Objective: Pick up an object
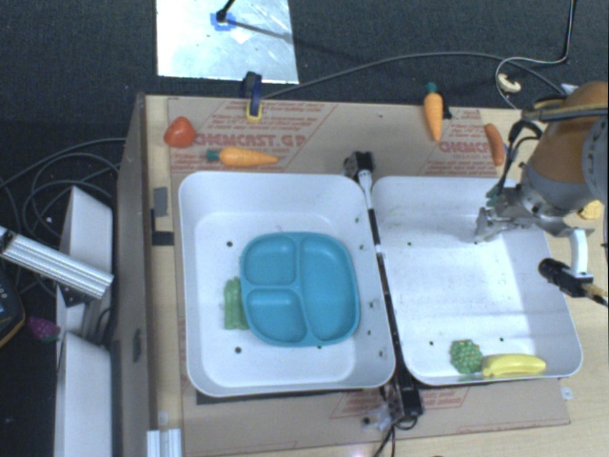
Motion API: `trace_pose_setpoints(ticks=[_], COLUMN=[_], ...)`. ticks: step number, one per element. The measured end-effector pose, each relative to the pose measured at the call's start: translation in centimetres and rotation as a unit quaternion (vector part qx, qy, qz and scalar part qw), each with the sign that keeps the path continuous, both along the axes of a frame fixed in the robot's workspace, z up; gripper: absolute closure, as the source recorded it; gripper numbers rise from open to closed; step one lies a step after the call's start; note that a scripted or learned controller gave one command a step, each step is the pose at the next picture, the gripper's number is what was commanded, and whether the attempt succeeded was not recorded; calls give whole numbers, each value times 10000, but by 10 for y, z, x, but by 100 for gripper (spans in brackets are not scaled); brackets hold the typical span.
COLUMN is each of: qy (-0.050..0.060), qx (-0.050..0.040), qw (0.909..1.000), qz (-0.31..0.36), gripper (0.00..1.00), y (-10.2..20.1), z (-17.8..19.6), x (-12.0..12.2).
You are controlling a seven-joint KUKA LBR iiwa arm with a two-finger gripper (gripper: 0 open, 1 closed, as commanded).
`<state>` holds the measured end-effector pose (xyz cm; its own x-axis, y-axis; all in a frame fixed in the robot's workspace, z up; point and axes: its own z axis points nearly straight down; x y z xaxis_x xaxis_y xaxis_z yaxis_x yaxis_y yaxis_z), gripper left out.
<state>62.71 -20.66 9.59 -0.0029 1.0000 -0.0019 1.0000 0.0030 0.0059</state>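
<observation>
Yellow banana [515, 365] and green broccoli [465, 355] lie touching at near edge of right bin [428, 284]. Gripper [487, 224] hovers well apart above bin's far right part, fingers slightly parted, pinching nothing. Left bin [205, 255] holds blue divided plate [300, 288], green piece [233, 305] beside it.

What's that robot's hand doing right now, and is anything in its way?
Hand over right bin, upper part. Broccoli and banana at bin's near edge, untouched. Nothing between.
</observation>
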Motion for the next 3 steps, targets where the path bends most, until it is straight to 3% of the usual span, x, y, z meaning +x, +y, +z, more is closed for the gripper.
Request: trace_pose_setpoints(ticks=[3], qy=[-54], qx=[-8], qw=[10000], qz=[10], gripper=[100], y=[-1], z=[33], x=[3])
